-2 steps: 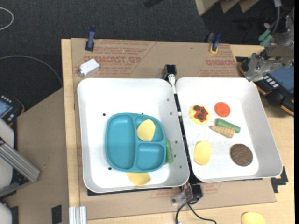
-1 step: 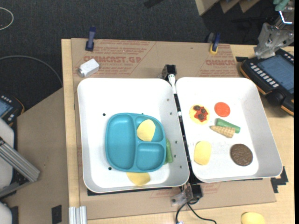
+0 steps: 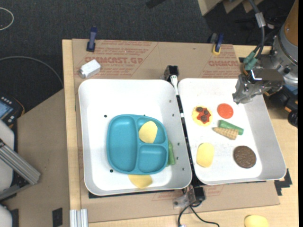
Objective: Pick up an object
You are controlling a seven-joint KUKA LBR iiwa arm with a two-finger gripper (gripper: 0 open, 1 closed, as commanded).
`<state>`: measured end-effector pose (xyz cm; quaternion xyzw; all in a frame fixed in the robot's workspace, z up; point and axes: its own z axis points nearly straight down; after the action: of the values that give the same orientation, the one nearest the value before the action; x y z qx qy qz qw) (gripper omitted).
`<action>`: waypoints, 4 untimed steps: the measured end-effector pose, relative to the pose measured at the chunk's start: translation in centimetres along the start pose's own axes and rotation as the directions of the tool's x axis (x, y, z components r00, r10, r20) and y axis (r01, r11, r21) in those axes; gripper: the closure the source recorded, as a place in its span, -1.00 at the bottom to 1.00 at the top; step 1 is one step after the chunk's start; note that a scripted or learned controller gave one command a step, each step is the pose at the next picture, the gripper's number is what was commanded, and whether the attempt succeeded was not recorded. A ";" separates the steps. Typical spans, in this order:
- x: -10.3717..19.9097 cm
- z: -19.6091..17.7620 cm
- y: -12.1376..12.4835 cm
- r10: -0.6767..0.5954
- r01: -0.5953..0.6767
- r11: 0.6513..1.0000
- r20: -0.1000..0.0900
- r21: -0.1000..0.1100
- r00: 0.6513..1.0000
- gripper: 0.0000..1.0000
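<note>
The right bin [image 3: 265, 126] holds several toy foods: a small pizza slice with red dots [image 3: 202, 115], a red tomato slice [image 3: 225, 110], a corn cob with green husk [image 3: 228, 130], a yellow piece [image 3: 205, 154] and a brown round cookie [image 3: 245, 157]. My gripper [image 3: 240, 96] hangs over the bin's upper right part, just right of and above the tomato slice. Nothing shows between its fingers.
The left bin [image 3: 94, 126] carries a teal divided plate [image 3: 137, 143] with a yellow piece [image 3: 148, 132] in it, a green item [image 3: 171, 154] at its right rim and another yellow piece [image 3: 140, 179] below it. A yellow object [image 3: 255, 221] lies off the bench at bottom right.
</note>
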<state>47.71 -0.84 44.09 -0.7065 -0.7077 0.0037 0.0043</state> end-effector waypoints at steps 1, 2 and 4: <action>10.4 -10.0 0.1 -0.010 0.010 1.000 -0.004 -0.025 1.000 1.00; 12.3 2.6 0.1 -0.001 0.001 1.000 0.004 0.003 1.000 1.00; 15.5 -5.4 0.3 0.001 -0.001 1.000 -0.005 -0.029 1.000 1.00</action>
<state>48.00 14.67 49.51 -0.7067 -0.7075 -0.0083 -0.0042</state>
